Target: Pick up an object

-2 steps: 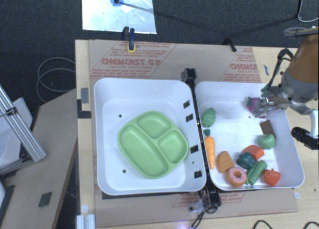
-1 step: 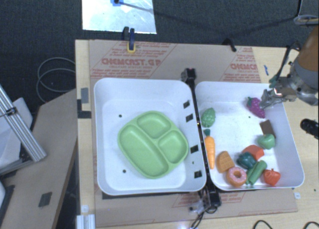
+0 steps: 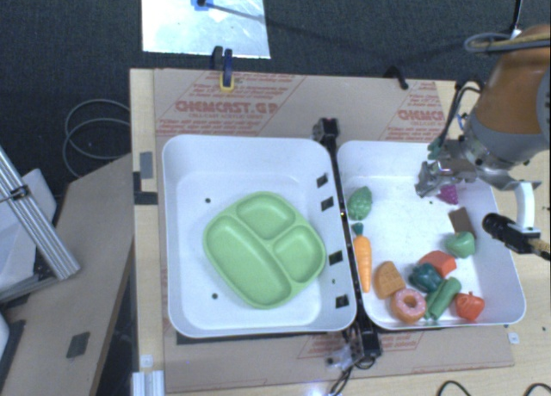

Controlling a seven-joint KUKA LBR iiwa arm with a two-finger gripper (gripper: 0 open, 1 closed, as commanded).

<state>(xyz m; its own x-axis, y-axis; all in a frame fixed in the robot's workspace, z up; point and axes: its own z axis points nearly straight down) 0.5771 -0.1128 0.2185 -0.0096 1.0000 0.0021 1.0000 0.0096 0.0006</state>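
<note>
End effector (image 3: pixel 433 181) over right bin (image 3: pixel 392 205); purple toy (image 3: pixel 448 194) beside.

Grey arm (image 3: pixel 508 140), orange band, seemingly metallic claw (image 3: pixel 435 181).

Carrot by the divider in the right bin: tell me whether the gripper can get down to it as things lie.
Probably yes. The carrot lies exposed beside the bin's left wall, nothing on top; the gripper hangs over the same bin. The wall may crowd one side.

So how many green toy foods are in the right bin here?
4: a leafy one near the divider, a pepper by the right wall, a dark green piece and a cucumber near the front. The arm may hide more.
</note>
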